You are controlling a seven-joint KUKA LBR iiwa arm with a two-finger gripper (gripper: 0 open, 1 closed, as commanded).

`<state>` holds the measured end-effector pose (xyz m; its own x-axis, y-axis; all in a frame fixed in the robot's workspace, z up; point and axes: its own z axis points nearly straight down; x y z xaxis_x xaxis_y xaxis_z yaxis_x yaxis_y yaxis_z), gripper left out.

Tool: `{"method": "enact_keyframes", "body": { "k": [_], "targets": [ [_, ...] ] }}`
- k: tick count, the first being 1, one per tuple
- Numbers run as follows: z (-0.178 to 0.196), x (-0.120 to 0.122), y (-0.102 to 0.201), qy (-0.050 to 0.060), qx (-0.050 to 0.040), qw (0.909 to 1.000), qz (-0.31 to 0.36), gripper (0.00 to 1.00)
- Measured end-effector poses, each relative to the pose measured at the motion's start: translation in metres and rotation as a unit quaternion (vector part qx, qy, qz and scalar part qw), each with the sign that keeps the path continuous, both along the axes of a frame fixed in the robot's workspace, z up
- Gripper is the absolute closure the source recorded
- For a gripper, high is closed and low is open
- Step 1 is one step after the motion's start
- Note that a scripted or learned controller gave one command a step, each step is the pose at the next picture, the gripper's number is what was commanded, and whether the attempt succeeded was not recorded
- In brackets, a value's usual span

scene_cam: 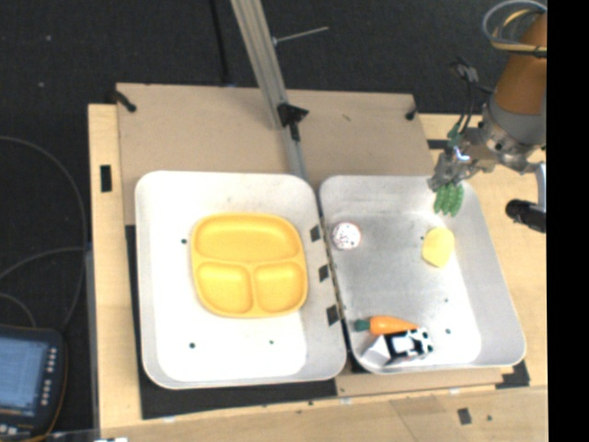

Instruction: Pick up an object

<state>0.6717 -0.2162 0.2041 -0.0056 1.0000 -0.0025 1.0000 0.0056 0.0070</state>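
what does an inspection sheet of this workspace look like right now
surface: bench with left bin and right bin
job's things: green item hanging at the gripper; ball, lemon, carrot, black-white box in right bin
clutter: yellow tray in left bin
grippers: above right bin's far right corner
cables: black cable left of the bench
surroundings: metal pole, tablet

the bench [109,274] bears two white bins [166,339] side by side

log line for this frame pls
stage: lifting | gripper: shut on green object, above right bin | left in bin: white ball, yellow piece, carrot
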Motion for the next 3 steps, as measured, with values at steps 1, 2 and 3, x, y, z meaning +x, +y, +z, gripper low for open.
{"method": "enact_keyframes", "body": {
  "k": [1, 2, 3],
  "targets": [
    [0.062, 0.008, -0.005, -0.001, -0.0006, 1.0000, 0.001, 1.00],
    [0.049, -0.006, 0.041, 0.004, 0.0007, 1.0000, -0.001, 1.00],
    [0.039, -0.013, 0.094, 0.004, 0.0012, 1.0000, 0.000, 1.00]
  ]
}}
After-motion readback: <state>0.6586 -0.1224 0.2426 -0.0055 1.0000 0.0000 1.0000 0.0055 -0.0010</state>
